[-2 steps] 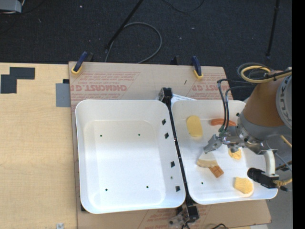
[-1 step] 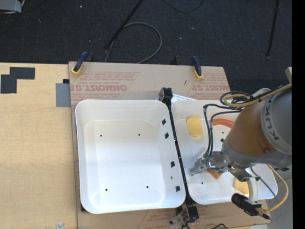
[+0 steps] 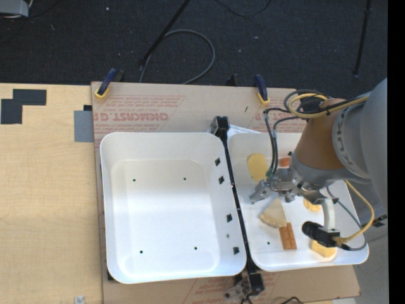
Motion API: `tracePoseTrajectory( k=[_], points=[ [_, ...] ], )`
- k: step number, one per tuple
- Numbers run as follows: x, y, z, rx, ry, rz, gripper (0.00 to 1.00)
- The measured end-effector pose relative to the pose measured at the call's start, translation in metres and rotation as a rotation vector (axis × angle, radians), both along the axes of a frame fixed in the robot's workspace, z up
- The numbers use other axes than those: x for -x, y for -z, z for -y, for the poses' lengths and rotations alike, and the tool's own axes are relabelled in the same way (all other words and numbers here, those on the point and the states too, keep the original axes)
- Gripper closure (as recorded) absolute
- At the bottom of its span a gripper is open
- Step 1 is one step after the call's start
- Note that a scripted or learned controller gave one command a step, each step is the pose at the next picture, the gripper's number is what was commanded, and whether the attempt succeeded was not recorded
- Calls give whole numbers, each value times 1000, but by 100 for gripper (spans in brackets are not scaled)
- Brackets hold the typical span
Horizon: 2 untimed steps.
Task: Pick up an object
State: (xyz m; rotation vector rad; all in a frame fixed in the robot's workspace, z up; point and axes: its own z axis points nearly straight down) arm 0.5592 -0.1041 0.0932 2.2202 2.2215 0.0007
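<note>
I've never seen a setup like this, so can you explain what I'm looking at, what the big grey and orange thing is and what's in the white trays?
One camera looks down at a slant on a bench. The grey and orange thing is a robot arm reaching in from the right. Its gripper hangs low over the right bin; whether it holds anything is unclear. In that bin lie small pieces: a pale yellow round one, a tan wedge, an orange stick and a yellow chunk. The left bin sits beside it.
</note>
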Motion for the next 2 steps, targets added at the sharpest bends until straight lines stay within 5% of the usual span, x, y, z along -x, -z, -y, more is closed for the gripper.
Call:
tracePoseTrajectory(
  k=[1,2],
  points=[
    [-43,-82,43,2,2,5,0],
    [20,7,-1,-1,0,-7,0]
  ],
)
